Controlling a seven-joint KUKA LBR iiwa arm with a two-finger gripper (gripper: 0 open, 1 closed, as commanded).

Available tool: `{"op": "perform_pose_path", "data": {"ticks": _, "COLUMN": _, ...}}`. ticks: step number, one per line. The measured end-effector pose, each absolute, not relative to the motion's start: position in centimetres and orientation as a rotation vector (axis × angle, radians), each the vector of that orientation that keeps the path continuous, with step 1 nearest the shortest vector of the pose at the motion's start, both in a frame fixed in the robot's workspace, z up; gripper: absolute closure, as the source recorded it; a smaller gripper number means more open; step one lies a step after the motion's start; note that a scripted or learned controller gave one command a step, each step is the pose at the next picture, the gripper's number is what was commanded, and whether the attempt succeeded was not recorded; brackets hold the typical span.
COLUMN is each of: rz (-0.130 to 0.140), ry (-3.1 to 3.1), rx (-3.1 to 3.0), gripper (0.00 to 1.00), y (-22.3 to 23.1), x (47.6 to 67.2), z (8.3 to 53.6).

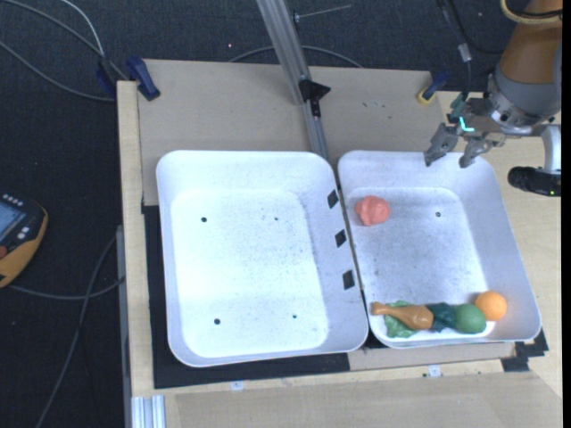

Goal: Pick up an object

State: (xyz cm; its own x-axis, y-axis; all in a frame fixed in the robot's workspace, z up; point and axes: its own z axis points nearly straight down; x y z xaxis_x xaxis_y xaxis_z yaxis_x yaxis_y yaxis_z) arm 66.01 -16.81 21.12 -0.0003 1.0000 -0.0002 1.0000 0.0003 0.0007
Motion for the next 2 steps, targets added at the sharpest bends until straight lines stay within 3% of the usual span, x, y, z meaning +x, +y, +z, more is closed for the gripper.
{"op": "perform_pose_path", "data": {"ticks": 1, "rz": 0.0, "ry": 2.221, "rx": 2.221, "gripper": 0.0, "y": -16.8, "x": 66.0, "z": 21.1}}
{"op": "perform_pose_path", "data": {"ticks": 2, "rz": -0.003, "ry": 2.224, "rx": 2.223, "gripper": 0.0, "y": -16.5, "x": 65.3, "z": 16.6}}
